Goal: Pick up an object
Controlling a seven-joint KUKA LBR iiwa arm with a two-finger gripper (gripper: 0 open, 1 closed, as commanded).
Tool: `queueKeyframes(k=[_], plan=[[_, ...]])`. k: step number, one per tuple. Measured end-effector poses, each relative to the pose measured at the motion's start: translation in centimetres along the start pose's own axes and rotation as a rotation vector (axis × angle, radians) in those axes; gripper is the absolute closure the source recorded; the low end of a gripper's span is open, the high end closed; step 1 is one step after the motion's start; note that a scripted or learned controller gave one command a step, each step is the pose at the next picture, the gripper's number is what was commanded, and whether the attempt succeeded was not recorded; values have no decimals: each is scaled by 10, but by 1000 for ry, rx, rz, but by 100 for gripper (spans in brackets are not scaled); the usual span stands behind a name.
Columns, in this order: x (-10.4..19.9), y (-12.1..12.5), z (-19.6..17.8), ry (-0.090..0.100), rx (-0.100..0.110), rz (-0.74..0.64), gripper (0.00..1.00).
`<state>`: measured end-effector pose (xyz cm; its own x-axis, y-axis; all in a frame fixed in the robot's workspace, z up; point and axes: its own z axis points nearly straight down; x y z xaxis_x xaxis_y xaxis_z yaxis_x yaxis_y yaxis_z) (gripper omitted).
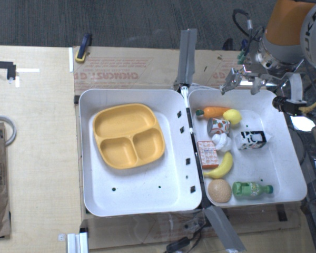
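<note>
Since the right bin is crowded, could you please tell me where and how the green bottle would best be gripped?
Grip the green bottle across its body, near the middle, coming straight down from above. It lies on its side along the right bin's front edge, so the round flanks face front and back. Bare floor lies behind it; the brown round item sits off its left end, so close across the width.

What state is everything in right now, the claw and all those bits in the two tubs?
gripper: open, above the right bin's far rim, holding nothing
yellow tray: right way up, in the left bin
carrot: lying flat
lemon: resting beside the carrot
banana: lying flat
green bottle: on its side
milk carton: tipped over
</note>
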<state>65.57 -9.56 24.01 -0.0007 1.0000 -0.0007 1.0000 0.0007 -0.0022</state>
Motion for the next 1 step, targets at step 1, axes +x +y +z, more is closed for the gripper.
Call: queueKeyframes(k=[1], plan=[[3,-49,119,1,0,-228,0]])
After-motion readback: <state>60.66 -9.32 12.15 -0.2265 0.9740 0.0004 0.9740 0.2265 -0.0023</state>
